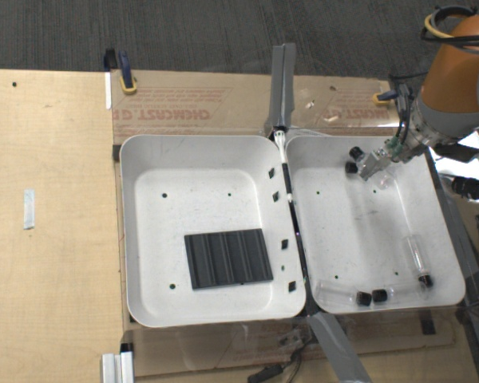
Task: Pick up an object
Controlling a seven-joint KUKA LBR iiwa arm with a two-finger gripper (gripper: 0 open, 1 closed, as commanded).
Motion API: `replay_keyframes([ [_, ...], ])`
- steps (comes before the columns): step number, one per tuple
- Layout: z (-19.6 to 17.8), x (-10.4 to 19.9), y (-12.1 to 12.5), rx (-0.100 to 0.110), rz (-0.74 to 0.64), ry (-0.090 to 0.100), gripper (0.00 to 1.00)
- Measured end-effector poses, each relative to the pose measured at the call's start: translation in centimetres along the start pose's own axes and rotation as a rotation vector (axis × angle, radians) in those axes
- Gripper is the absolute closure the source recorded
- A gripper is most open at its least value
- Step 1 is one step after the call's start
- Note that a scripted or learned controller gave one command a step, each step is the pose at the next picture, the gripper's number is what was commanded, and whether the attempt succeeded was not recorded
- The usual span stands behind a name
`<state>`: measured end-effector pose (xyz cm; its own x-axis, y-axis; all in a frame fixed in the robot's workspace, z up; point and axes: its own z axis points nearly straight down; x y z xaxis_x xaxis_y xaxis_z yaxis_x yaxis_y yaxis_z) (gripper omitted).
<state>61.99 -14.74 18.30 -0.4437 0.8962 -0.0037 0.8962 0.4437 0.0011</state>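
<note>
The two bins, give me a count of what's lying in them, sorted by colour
Dark grey: 1, the ribbed panel in the left bin.
Clear with black caps: 2, the tubes in the right bin.
Small black item near the gripper: 1.
Total: 4

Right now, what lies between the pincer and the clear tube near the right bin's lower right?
In the camera view, just bare white bin floor lies between the pincer and the clear tube.
</note>
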Motion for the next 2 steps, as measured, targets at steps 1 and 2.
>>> replay_keyframes([
  [1,-0.9,0.0,0.0,0.000,-0.001,-0.002,1.00],
  [2,-4.8,6.9,6.2,0.000,-0.038,0.002,1.00],
])
